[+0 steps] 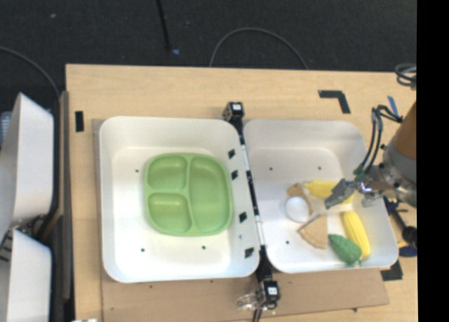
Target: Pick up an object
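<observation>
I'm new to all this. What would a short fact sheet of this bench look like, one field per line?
left bin: holds a green divided plate
right bin: holds a white egg, a yellow corn cob, a green leafy piece, a tan wedge, a yellow piece
gripper: low over the right bin, beside the yellow piece
held object: none seen between its fingers
</observation>
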You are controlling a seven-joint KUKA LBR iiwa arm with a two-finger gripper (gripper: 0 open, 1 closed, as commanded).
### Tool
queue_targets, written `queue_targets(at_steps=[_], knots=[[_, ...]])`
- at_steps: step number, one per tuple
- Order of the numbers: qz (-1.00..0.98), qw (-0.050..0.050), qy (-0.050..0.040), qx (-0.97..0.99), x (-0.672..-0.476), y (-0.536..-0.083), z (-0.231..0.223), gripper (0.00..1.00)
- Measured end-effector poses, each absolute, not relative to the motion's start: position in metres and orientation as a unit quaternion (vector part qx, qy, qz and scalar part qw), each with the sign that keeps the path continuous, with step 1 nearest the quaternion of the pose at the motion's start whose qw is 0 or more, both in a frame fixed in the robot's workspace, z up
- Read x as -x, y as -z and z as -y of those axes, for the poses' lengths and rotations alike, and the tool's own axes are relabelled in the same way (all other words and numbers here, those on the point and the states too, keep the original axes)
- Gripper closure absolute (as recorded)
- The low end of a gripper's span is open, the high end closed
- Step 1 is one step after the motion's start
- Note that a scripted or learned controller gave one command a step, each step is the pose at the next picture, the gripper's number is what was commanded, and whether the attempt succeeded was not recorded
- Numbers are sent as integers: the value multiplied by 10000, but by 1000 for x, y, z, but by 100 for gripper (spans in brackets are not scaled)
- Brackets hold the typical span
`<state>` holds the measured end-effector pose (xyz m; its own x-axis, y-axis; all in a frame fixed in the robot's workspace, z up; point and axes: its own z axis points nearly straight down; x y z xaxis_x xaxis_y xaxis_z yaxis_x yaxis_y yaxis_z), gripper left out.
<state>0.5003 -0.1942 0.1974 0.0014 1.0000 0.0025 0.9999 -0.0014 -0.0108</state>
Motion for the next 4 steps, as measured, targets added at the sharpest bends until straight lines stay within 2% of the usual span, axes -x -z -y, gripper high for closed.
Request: queue_targets(at_steps=[1, 2, 3, 4], knots=[[7077, -5, 1, 7065, -503, -203, 194, 0], [7067, 9, -15, 7075, -502, -150, 206, 0], [7082, 14, 27, 7060, -504, -100, 203, 0], [7062, -11, 21, 7080, -504, -112, 206, 100]])
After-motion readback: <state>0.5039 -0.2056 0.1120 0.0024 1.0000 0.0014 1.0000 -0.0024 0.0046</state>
